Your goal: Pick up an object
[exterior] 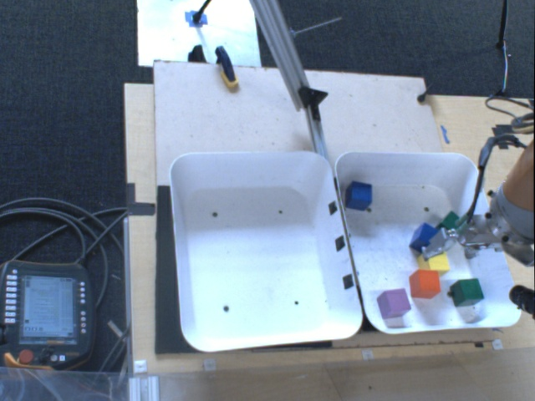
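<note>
Blocks (425, 283) in right bin (401, 164), jaws (440, 242) tight around a blue one (423, 237).

Arm (520, 192): grey body, orange band near wrist, partly cropped at frame edge. Black cable looped along upper side. Tool (440, 245): small metallic silver assembly on grey wrist block.

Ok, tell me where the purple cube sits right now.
The purple cube lies in the right-hand white bin, near its front-left corner, just left of the orange cube.
</note>
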`<state>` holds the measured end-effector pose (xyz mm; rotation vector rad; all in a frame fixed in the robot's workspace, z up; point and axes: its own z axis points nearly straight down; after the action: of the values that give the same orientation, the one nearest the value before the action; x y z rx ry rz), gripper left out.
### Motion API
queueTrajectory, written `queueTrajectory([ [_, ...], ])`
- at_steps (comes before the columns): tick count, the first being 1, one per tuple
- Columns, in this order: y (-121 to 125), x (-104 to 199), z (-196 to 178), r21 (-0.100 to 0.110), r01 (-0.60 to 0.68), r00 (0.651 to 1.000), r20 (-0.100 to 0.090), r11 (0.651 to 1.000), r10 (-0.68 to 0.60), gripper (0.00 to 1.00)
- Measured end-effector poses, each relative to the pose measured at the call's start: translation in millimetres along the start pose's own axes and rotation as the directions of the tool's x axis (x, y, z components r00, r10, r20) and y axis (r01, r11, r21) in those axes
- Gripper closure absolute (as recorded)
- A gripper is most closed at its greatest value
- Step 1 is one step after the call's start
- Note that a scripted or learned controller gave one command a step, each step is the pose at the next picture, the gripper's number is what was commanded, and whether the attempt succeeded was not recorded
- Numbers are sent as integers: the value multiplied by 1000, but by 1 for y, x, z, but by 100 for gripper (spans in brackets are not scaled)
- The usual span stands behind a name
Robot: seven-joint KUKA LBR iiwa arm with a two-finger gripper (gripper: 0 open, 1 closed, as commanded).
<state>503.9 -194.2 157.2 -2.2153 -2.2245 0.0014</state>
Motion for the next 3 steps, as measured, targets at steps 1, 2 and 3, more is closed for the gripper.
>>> queueTrajectory([
  [1, 0, 0, 52, 1, -2, 1000, 0, 1000, 2, 0],
  [2, 1, -1, 39, -5, 0, 1000, 2, 1000, 0, 100],
  [3, -2, 8, -13, -7, 1, 1000, 3, 1000, -1, 100],
])
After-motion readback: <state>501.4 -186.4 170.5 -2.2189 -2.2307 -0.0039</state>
